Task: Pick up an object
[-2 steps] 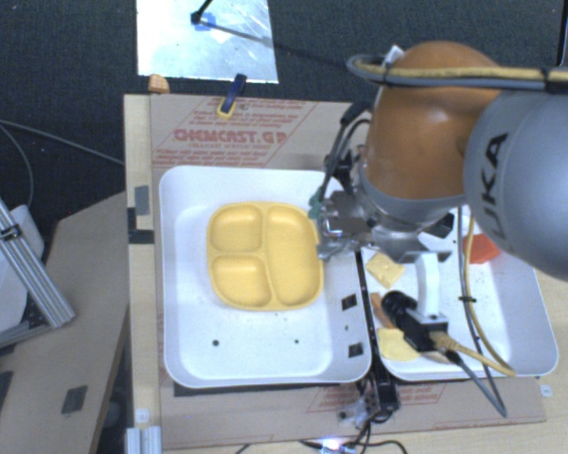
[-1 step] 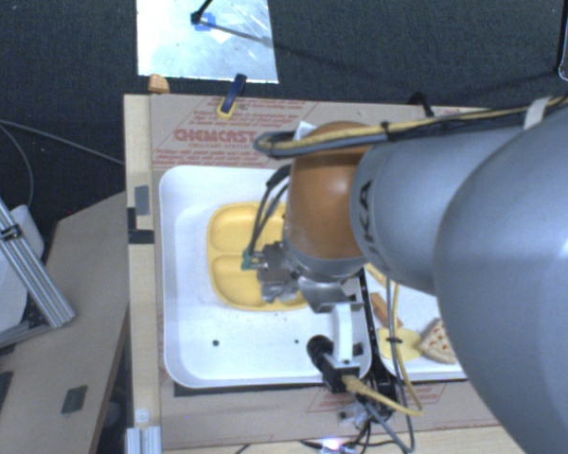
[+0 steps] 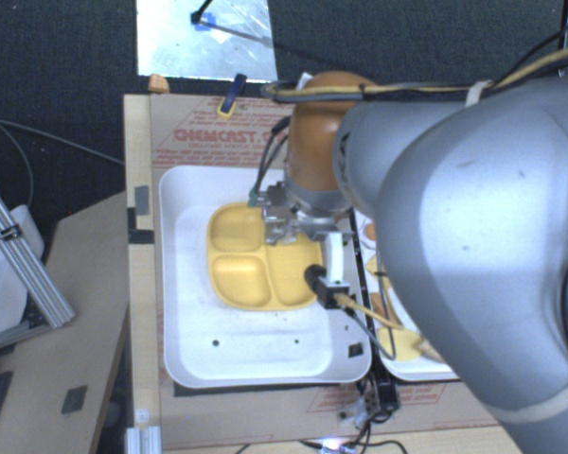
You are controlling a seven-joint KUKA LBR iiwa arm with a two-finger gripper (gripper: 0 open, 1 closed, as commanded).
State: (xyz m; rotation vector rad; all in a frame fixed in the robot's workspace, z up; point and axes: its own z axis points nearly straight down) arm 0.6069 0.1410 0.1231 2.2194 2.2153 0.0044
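Yellow divided plate [image 3: 251, 263] lies flat in the left white bin [image 3: 194, 348], directly beneath the gripper [image 3: 282, 218], apparently placed for a top-down reach. Whether its jaws are open or closed cannot be told. Bare bin floor surrounds the plate, widest toward the near wall.

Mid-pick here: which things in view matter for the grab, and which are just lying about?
In play:
- yellow divided plate in the left bin
- gripper over the plate

Lying about:
- right bin contents, mostly hidden
- blue-yellow tool on cardboard
- foil sheet
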